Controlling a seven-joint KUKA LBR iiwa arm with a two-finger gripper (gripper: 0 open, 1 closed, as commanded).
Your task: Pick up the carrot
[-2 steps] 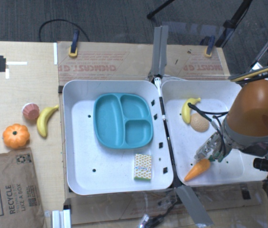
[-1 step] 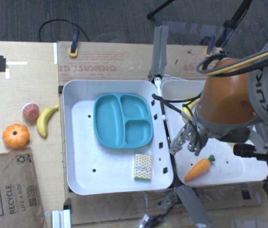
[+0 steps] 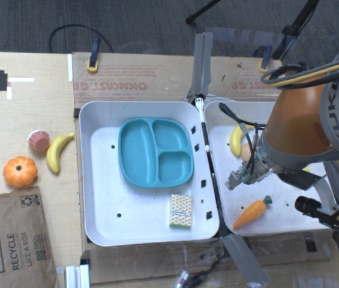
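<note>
The gripper (image 3: 236,179) hangs low over the right bin (image 3: 289,218), carrying nothing; whether it is open or closed I cannot tell, since it is small and dark against the white floor. It sits near the bin's left wall, just above and left of the carrot (image 3: 251,213), apart from it. The carrot lies flat on the bin floor, tilted, green top up to the right and tip down toward the front-left corner, so I judge a grasp across its middle is the aim and the gripper needs to shift a little toward the front. Behind the wrist a yellow fruit (image 3: 237,140) shows in part. The left bin (image 3: 97,179) holds a tray (image 3: 155,152) and a sponge (image 3: 180,211); on the bench a banana (image 3: 57,152) and pumpkin (image 3: 20,172) lie well apart
</note>
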